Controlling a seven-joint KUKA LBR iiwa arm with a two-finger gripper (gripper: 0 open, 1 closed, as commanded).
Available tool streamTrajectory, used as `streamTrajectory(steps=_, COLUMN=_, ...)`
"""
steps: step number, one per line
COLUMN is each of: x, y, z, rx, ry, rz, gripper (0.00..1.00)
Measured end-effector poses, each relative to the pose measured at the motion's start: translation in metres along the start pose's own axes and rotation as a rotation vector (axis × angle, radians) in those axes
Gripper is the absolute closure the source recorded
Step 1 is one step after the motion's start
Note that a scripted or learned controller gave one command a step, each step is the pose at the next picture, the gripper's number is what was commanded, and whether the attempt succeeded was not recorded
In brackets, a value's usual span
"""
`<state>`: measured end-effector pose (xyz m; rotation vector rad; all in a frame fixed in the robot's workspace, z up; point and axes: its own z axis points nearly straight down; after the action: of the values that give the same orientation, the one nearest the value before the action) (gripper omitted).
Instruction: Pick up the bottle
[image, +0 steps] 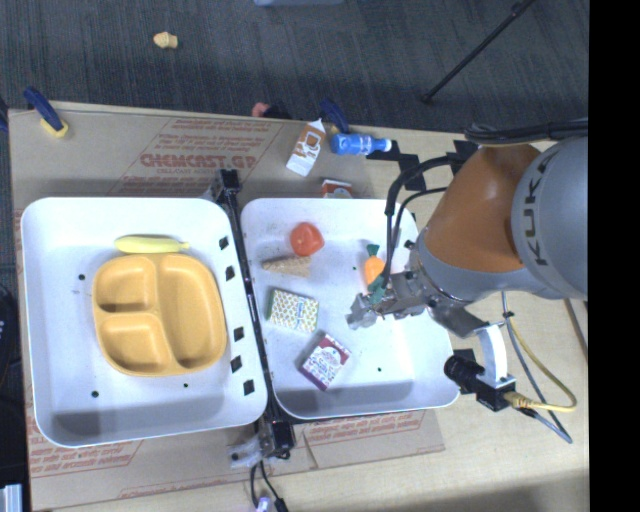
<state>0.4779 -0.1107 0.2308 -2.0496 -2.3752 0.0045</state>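
A blue bottle (352, 145) lies on its side on the cardboard behind the right bin (430, 392), outside both bins. My gripper (362, 312) hangs low over the right half of the right bin, pointing left, well in front of that bottle. A small orange item with a green end (373, 267) sits just behind the gripper, partly hidden by the wrist; I cannot tell what it is. Nothing shows clearly in the gripper.
The right bin also holds a red tomato (307, 239), a tan wedge (288, 266), a patterned box (293, 310) and a purple packet (324, 361). In the left bin (50, 400) are a yellow divided plate (158, 312) and a banana (151, 243). A small carton (306, 148) lies near the bottle.
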Motion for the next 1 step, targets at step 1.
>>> streamTrajectory(steps=1, x=0.0003, y=-0.002, z=0.0728, rx=0.0, ry=0.001, rz=-0.03, gripper=1.0)
